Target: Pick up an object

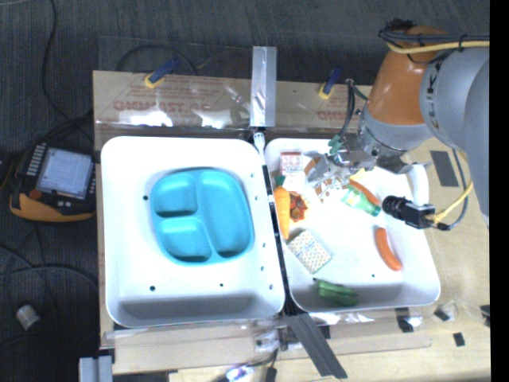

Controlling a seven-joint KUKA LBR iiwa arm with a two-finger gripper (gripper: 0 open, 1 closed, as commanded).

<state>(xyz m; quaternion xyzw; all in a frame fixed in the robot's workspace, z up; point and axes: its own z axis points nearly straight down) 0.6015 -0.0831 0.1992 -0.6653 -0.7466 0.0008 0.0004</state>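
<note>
A blue sectioned plate point(199, 215) is seen in the left bin point(127, 293). In the right bin point(413, 281), an orange carrot-like piece point(282, 211) lies at nine o'clock, a patterned packet point(308, 250) near the centre, a green item point(337, 294) at six o'clock and a sausage point(388, 248) at four o'clock. A red-and-white carton point(290, 164) sits at eleven o'clock; its writing cannot be read. The gripper point(332, 172) is placed at twelve o'clock, and its state cannot be told.

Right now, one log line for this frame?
arm: over right bin | gripper: low near back, fingers unclear | held: nothing seen | blue tray: left bin
</note>
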